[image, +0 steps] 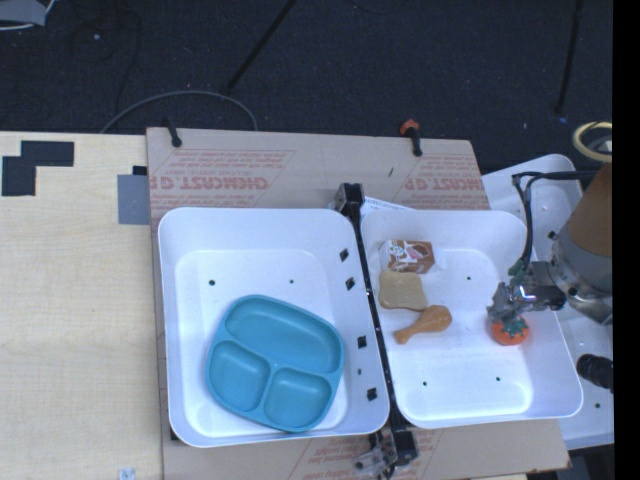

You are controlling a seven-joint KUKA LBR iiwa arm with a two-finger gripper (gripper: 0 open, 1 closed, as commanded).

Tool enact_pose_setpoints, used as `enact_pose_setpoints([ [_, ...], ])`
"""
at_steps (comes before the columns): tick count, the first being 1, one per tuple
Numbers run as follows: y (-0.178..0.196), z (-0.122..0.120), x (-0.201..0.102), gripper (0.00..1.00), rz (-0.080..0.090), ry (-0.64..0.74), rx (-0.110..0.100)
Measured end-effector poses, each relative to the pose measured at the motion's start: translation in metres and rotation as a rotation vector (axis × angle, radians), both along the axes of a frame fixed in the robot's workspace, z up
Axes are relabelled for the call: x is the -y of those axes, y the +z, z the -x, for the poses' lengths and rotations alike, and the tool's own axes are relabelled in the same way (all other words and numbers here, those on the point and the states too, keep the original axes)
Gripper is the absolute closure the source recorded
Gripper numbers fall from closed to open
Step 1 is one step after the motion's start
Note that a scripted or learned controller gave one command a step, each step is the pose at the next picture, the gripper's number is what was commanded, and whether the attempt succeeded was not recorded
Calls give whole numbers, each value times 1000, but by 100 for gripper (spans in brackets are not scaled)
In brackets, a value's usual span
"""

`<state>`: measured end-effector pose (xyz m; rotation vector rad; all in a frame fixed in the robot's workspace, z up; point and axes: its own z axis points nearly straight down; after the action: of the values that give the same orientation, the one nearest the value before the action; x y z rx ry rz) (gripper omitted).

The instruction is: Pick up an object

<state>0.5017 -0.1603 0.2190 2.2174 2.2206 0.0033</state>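
From above we see the metal two-finger gripper point(511, 313) low in the right white bin point(470, 393), directly over a small orange round toy with a green top point(509, 332); we cannot tell how its jaws stand. A tan drumstick toy point(423, 323) lies nearby

A dark carpeted floor point(330, 48) is seen across the top, crossed by thin black cables point(175, 103). A light wooden bench top point(70, 318) is seen at left, marked with black patches point(35, 163) and a grey square point(132, 198). A brown printed cardboard sheet point(310, 173) is laid on the bench, held by two clamps point(410, 133) at its far edge. Lighting is even.
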Motion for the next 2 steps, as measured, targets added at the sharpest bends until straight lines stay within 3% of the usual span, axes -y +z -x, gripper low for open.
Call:
enact_pose_setpoints([
  [1, 20, -1, 1, 100, -1, 0, -4],
  [2, 17, -12, -57, 100, -4, 4, -7],
])
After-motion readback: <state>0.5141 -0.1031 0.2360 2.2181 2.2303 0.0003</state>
